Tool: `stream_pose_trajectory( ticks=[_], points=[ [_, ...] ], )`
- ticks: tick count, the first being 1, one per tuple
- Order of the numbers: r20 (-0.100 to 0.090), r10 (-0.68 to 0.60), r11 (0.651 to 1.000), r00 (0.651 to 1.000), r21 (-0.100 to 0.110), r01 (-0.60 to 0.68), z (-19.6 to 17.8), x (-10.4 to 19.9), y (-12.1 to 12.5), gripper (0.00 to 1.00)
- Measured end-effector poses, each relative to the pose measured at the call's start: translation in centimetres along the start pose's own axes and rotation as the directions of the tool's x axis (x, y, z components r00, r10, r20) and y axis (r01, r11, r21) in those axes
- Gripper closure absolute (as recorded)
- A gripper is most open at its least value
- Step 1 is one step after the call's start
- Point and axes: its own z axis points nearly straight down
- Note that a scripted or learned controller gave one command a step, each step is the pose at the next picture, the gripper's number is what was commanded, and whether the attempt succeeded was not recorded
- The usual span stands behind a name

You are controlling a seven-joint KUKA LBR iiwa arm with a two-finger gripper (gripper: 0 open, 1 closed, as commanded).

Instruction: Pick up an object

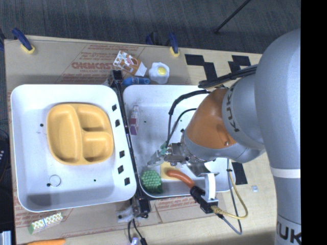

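The grey arm with its orange band (212, 121) reaches down into the right bin (153, 98). My gripper (166, 156) sits low near that bin's front, partly hidden under the wrist. Just in front of it lie a green round bumpy object (151, 179), an orange carrot-like piece (180, 176) and a pale yellow block (167, 172). A small clear pinkish object (134, 120) rests by the bin's left wall. In the left bin (25, 137) lies a yellow divided tray (80, 132).
Behind the bins on the cardboard are a small printed packet (124, 61), a blue item (137, 80) and a white-and-yellow egg-like piece (159, 72). A wrapped candy (47, 222) lies at the front left. Cables (231, 208) trail at the front right.
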Motion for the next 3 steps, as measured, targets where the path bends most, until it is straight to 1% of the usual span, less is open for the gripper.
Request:
stream_pose_trajectory(
  ticks=[1, 3],
  points=[
    [-0.001, 0.045, 0.999, 0.999, 0.001, -0.045, 0.99, 0.85, -0.12, 0.0],
    [-0.001, 0.045, 0.999, 0.999, 0.0, -0.045, 0.98, 0.85, -0.11, 0.0]
  ],
)
